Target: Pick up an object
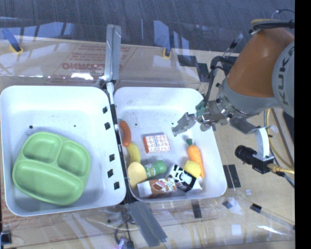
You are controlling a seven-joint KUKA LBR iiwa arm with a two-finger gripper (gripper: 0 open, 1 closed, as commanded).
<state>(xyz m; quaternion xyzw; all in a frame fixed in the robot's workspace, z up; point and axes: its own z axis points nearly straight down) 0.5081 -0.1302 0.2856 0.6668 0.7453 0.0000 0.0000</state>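
Two white bins (57,100) occupy the bench. Gripper (184,124) hovers mid-right of frame above a carrot (195,153). Finger state cannot be determined.

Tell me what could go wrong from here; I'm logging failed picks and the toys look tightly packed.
The hand hangs over bare floor in the right bin, above the carrot, so a straight descent may close on nothing. The toys crowd the bin's near end: the green bottle, cow toy and box touch, so a grasp there may nudge neighbours or catch two.
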